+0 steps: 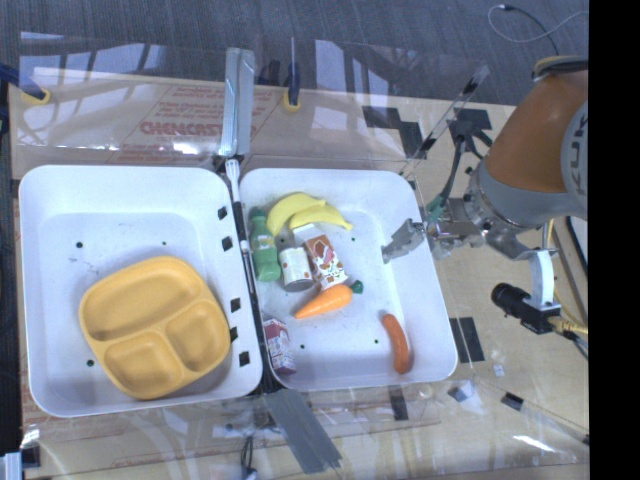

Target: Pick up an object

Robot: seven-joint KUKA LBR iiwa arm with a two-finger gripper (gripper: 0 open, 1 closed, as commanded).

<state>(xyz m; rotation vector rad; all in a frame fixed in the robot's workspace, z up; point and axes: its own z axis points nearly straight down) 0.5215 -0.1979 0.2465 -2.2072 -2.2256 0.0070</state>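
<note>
Surface: tan surface (500, 368) bearing two white bins.
Right bin (425, 363): banana (300, 211), carrot (324, 303), sausage (397, 342).
Hand (404, 240): over the bin's right rim, grip unreadable.
Sausage: lies alone, likely light, smooth; pinch across its middle.

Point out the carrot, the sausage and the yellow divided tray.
carrot (322, 303): camera view, middle of its orange body.
sausage (397, 342): camera view, middle of its length.
yellow divided tray (152, 325): camera view, ridge between its compartments.
</note>
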